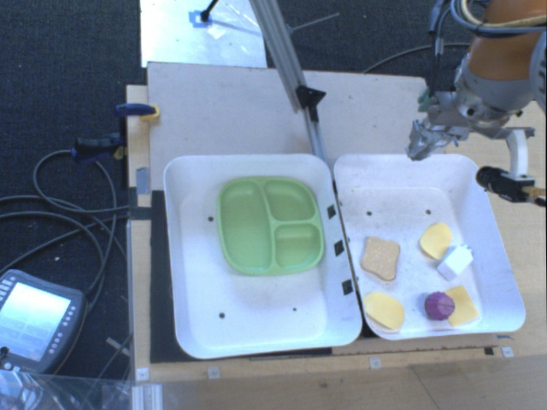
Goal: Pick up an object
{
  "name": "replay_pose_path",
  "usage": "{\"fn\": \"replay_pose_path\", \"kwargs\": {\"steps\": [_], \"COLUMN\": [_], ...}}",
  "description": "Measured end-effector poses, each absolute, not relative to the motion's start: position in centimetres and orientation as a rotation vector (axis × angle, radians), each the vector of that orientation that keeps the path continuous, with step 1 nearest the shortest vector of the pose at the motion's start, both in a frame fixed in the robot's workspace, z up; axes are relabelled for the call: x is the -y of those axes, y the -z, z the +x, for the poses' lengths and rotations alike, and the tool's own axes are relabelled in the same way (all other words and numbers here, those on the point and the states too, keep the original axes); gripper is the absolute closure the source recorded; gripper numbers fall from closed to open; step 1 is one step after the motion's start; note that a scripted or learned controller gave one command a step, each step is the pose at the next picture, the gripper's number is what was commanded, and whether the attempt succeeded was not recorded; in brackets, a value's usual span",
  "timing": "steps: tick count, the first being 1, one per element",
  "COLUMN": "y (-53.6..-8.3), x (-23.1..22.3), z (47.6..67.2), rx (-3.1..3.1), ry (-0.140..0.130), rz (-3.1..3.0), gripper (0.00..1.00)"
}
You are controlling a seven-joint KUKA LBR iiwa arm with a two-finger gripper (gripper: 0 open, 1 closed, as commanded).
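Camera view: two white bins are seen side by side, one green divided plate (pixel 271 225) in the left bin (pixel 192 314) and five small things in the right bin (pixel 491 220). Counted there are one slice of toast (pixel 380 258), three yellow pieces, one white block (pixel 454 261) and one purple piece (pixel 438 305). The first yellow piece (pixel 436 240) is found just above the white block and touching it; the second yellow piece (pixel 385 310) is placed near the bin's front-left corner, below the toast; the third yellow piece (pixel 463 306) is set against the purple piece, close to the front rim. All five are gathered in the front half of the right bin, while its back half is left as open floor. The plate is kept in the back half of the left bin, with bare floor in front of it. The gripper (pixel 420 149) is seen at the back rim of the right bin, well apart from the objects; whether its fingers are parted or closed cannot be told, and nothing is seen between them.
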State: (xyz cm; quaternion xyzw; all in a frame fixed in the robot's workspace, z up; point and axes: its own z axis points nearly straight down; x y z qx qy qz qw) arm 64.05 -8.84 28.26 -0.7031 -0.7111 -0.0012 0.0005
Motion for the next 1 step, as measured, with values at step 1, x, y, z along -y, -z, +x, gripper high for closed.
{"fn": "replay_pose_path", "kwargs": {"steps": [1], "y": [-28.37], "x": [3.93], "z": [62.68], "rx": [2.233], "ry": [0.003], "rz": [-2.208], "gripper": [1.0]}}
